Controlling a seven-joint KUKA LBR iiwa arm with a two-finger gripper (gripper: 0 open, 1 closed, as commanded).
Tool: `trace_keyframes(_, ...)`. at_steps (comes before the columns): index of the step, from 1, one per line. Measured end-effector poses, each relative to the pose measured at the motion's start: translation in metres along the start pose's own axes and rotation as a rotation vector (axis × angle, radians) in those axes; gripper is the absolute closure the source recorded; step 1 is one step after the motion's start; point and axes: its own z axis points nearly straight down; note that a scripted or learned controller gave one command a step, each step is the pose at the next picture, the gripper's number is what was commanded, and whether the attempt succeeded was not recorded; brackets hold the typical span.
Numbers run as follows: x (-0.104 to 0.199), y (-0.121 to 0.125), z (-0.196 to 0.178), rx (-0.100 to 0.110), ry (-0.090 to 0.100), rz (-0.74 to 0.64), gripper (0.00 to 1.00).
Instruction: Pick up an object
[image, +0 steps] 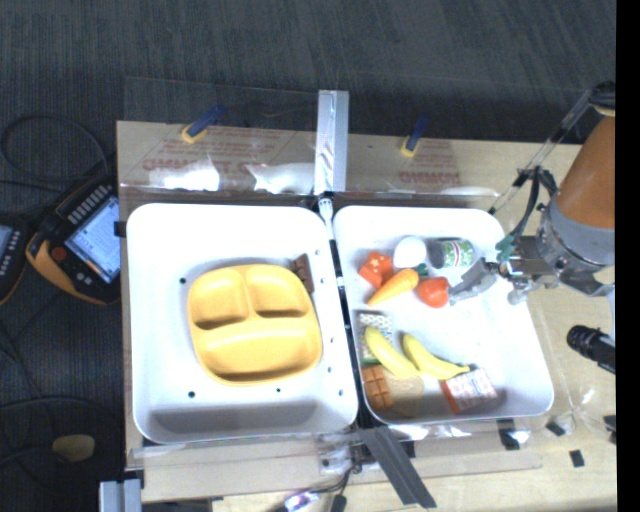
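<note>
The gripper (478, 283) hangs over the upper part of the right bin (520, 340), reaching in from the right with the arm (590, 190) behind it. One grey finger slants toward the small red piece (433, 291), its tip just beside it and perhaps touching. Whether the fingers are spread or closed I cannot tell, as the view is too coarse there, and nothing shows between them.

The step in hand looks like the approach to a grasp, with the red piece the nearest candidate. It sits in a tight cluster: the carrot (393, 286) touches its left side, the white egg (409, 251) and the can (452, 252) lie just above, and the red pepper (375, 268) is beyond the carrot. Two bananas (415, 355) and a small packet (470, 390) lie lower in the same bin, well apart from the gripper. The yellow tray (255, 325) fills the middle of the left bin (160, 300).

To do this well, the fingers should straddle the red piece along the open side, toward the bare bin floor on its right, so that neither tip lands on the carrot or wedges under the can. A straight, slow descent and a firm close before lifting would suit; a small rounded piece is likely to squirt sideways if pinched off-centre.
</note>
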Motion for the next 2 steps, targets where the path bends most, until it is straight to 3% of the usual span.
trace_keyframes(1, 0.023, -0.011, -0.009, 0.0, 0.001, 0.098, 0.0)
trace_keyframes(2, 0.003, 0.021, 0.106, 0.001, 0.001, 0.005, 0.0)
